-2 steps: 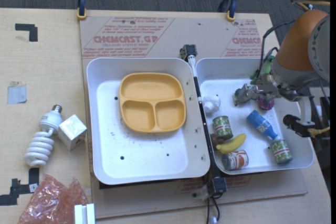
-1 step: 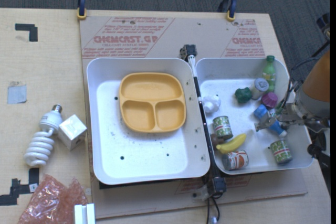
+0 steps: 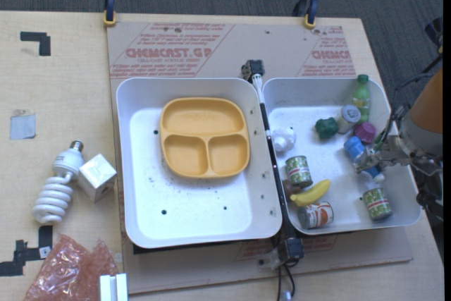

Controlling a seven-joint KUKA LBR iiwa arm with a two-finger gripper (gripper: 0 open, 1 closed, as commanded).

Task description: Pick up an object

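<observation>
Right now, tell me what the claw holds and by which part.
Cannot be told. The claw sits low in the right bin beside a blue object; no grip shows clearly.

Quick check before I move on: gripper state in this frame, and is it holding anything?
Gripper: cannot be told. It sits low in the right bin beside the blue object, with nothing visibly held.
</observation>
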